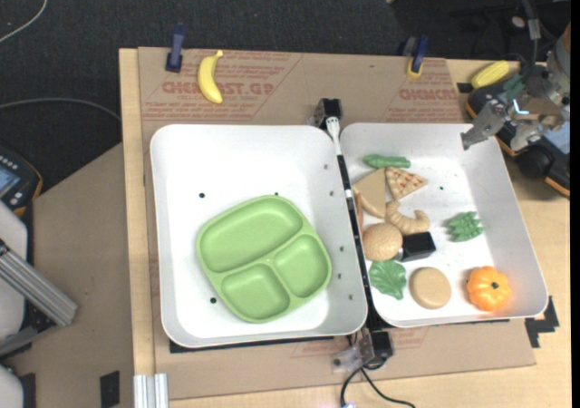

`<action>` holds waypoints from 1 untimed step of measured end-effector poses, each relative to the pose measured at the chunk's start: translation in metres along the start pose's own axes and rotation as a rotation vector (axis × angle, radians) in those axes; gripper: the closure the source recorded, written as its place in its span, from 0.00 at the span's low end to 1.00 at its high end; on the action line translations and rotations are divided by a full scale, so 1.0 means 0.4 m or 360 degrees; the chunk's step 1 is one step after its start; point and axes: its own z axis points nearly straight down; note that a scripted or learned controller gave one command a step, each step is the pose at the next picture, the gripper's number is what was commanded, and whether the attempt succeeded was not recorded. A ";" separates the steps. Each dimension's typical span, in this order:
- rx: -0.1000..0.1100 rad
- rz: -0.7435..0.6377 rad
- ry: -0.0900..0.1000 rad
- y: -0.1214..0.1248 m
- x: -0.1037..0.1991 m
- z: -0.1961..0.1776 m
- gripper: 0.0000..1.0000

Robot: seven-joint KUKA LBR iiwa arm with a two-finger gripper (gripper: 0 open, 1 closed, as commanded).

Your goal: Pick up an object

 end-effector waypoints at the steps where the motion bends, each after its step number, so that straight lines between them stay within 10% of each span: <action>1: 0.0023 0.0002 0.0009 -0.149 0.049 0.279 0.00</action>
